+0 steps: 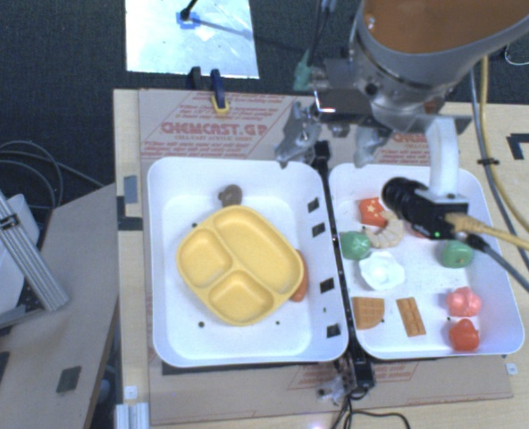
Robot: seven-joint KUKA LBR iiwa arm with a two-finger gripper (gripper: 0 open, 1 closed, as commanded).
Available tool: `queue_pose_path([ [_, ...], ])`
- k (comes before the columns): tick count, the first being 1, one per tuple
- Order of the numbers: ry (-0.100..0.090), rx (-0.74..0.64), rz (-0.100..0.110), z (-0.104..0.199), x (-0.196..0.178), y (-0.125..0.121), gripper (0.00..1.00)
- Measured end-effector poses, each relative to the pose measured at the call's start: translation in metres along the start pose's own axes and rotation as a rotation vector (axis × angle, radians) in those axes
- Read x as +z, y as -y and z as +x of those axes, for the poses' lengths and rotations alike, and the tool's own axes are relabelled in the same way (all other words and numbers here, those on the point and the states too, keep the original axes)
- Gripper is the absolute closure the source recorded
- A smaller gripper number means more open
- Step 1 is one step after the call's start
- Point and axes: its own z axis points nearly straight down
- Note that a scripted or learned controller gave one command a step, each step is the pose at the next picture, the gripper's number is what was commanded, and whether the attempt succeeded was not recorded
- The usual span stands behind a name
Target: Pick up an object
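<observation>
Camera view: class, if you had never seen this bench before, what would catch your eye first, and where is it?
The yellow divided tray dominates the left bin, lying at a slant. Above the bins' far edge looms the arm's orange band, with the gripper hanging over the divider. The right bin is scattered with small toy foods, such as a fried egg.
</observation>
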Motion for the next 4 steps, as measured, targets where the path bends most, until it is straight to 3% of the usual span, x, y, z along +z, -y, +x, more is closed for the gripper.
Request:
queue_pose_path([
  [4, 0.0, 0.0, 0.0, 0.0, 0.0, 0.0, 0.0],
])
